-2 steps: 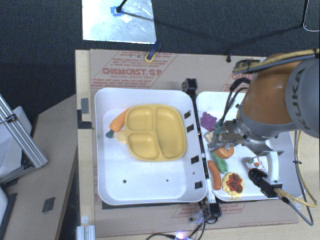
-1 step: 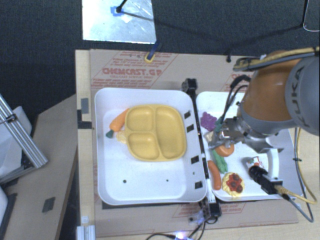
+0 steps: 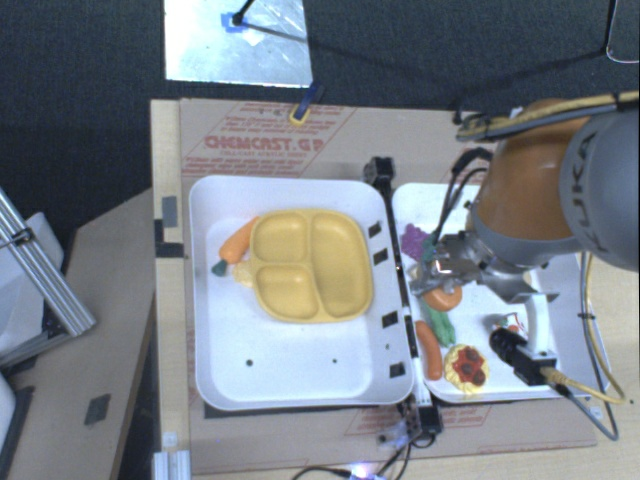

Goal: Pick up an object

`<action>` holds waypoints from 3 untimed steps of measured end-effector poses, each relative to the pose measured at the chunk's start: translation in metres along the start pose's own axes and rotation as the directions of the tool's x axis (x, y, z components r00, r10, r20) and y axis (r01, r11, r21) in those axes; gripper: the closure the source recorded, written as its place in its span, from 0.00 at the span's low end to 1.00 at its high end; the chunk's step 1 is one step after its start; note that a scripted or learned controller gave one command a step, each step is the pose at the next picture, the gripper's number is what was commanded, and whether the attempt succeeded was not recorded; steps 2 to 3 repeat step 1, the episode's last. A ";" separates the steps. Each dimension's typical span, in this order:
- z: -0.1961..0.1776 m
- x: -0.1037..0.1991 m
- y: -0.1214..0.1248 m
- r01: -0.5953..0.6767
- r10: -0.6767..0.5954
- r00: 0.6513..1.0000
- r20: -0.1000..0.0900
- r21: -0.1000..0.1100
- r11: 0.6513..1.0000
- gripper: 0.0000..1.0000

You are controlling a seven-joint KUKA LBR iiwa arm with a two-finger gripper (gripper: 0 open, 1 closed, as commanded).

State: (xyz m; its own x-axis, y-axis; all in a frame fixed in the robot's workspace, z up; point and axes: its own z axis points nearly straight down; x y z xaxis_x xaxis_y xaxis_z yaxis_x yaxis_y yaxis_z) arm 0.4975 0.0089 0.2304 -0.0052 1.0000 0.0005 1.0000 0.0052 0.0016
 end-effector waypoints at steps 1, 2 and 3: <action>0.016 -0.008 -0.004 -0.004 0.004 1.000 0.000 0.002 1.000 1.00; 0.016 -0.008 -0.004 -0.004 0.004 1.000 0.000 0.002 1.000 1.00; 0.016 -0.008 -0.004 -0.004 0.004 1.000 0.000 0.002 1.000 1.00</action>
